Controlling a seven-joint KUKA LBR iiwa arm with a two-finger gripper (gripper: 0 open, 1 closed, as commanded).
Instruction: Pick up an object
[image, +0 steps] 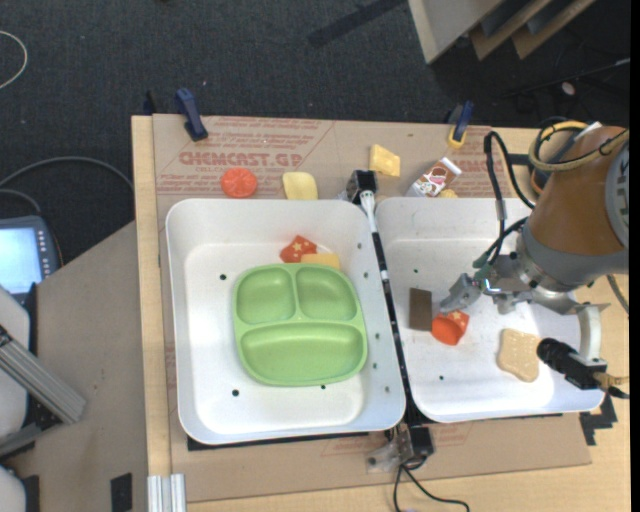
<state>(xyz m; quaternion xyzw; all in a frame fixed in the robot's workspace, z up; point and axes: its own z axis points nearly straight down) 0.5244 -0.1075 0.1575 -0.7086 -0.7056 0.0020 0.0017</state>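
Not yet picked up: orange object (450, 327) resting on floor of right bin (440, 395), beside brown block (421, 309). Tool (462, 296) low, just above it; grip state impossible to tell. Grasp and lift remaining.

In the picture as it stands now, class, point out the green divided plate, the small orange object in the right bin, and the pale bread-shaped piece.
green divided plate (297, 325): camera view, on the ridge between its compartments.
small orange object (450, 327): camera view, on its middle.
pale bread-shaped piece (519, 355): camera view, on its flat top.
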